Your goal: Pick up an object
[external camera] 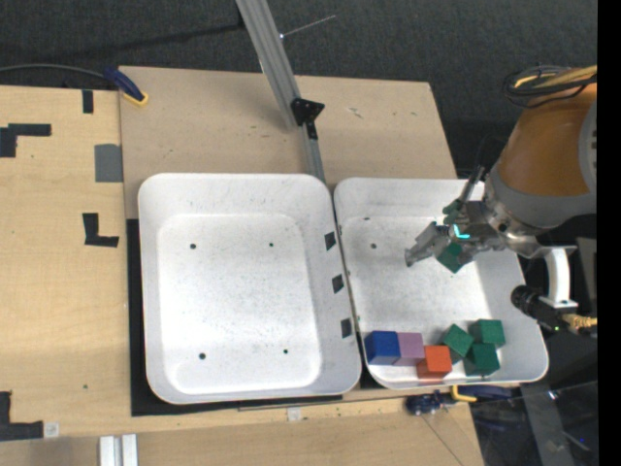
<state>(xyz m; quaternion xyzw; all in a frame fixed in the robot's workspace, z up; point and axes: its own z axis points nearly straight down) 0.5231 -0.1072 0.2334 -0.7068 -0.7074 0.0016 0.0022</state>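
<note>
My gripper [437,253] hangs over the middle of the right bin [388,207], reaching in from the right. A dark green block [450,257] sits between its fingers, lifted off the bin floor. One grey finger [421,250] juts out to the left of the block; the other is hidden behind it. Along the bin's front edge lie a blue block [382,346], a purple block [410,346], an orange block [437,359] and three green blocks [482,358].
The left bin [233,280] stands beside the right one, with black clips [338,282] on the shared rim. A slanted metal pole [277,56] rises behind the bins. The arm's orange band [548,149] looms at the right.
</note>
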